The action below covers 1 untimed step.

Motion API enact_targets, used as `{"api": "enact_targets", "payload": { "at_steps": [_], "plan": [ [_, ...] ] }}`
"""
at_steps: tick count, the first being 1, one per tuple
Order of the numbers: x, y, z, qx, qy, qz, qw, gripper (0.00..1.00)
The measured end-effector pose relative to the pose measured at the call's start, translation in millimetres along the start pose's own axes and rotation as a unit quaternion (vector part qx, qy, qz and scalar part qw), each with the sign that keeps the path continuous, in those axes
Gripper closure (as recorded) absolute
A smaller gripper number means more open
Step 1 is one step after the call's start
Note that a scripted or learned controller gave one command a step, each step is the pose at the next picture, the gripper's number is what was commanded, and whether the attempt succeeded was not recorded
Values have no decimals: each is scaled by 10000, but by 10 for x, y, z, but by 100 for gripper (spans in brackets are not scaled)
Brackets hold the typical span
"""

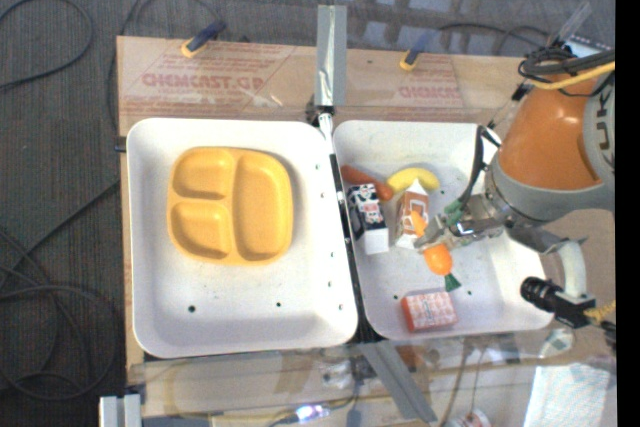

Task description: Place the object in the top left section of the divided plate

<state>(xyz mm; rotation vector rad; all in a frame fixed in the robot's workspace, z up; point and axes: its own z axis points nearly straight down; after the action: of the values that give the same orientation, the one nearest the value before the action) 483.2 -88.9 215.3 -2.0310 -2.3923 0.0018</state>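
The grey arm (555, 155), with its orange band, reaches over the right bin (490, 310). Its pincer (440, 233) hangs just above an orange carrot (438, 260); whether it is open or closed cannot be told. Left of the carrot lie a small carton (411, 216), a banana (414, 179) and a dark box (367, 208); a red packet (429, 311) sits below it. The yellow divided plate (232, 204) rests in the left bin (160, 315), well apart from the carrot.

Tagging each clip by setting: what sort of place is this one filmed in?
Most likely a robotics lab bench, not a kitchen. Two shallow white bins sit on a board with clamps over carpet strewn with loose cables. A yellow divided plate lies in the left bin, and toy food such as a banana in the right.
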Motion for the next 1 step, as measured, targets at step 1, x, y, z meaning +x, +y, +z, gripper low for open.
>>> {"api": "enact_targets", "payload": {
  "at_steps": [1],
  "plan": [
    [863, 458, -1702, -7, -27, -332, 9994, 100]
  ]
}}
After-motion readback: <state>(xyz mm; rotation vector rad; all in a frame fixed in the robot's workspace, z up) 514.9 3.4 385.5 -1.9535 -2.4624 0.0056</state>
